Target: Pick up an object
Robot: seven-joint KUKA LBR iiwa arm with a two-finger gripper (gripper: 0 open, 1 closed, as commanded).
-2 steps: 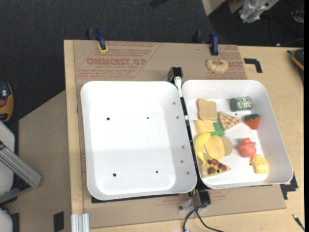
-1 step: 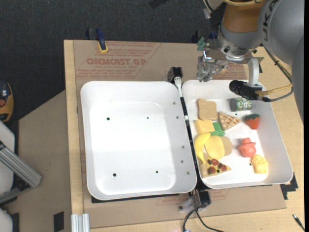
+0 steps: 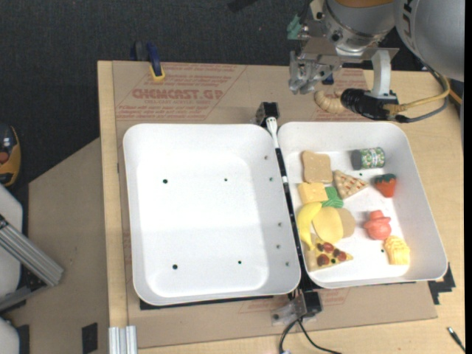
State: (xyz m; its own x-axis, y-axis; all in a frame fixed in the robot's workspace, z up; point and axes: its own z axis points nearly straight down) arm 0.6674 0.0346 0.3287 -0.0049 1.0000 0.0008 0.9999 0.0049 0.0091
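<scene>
Toy food pieces lie crowded in the right bin [image 3: 420, 220]: a bread slice [image 3: 317, 167], a green can [image 3: 368, 157], a strawberry [image 3: 386, 185], a banana [image 3: 307, 221], a pizza wedge [image 3: 329, 254] and a corn cob [image 3: 397, 251]. The left bin [image 3: 199, 209] lies just beside it. The gripper [image 3: 308, 76] hangs above the bench behind the right bin, apart from every piece and grasping nothing that I can see.

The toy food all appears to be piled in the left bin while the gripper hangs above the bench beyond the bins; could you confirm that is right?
Not quite: the camera view shows the toy food in the right bin, not the left bin. The gripper does hang above the bench beyond the bins.
</scene>
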